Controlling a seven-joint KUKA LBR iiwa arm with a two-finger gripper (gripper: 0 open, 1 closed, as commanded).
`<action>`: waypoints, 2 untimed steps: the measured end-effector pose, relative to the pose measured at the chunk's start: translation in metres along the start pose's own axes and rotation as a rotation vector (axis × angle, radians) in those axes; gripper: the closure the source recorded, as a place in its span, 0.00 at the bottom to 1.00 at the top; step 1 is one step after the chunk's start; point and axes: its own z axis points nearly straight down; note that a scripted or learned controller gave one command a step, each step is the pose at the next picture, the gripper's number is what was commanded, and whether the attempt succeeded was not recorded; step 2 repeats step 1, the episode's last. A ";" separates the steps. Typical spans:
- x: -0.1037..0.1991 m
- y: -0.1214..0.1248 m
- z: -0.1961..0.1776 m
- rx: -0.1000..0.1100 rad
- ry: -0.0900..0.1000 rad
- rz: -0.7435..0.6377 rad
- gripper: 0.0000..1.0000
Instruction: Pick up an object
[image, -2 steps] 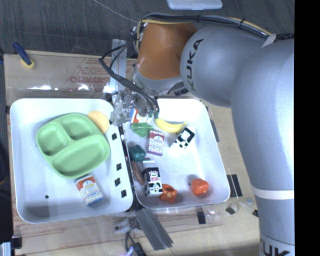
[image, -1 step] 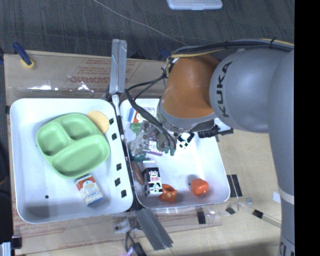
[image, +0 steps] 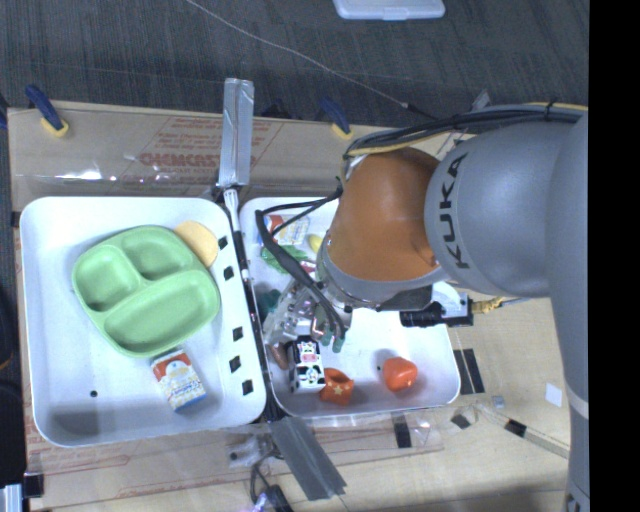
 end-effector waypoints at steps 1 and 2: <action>-0.021 0.010 -0.027 0.000 -0.002 0.128 1.00; -0.021 0.010 -0.027 0.000 -0.002 0.128 1.00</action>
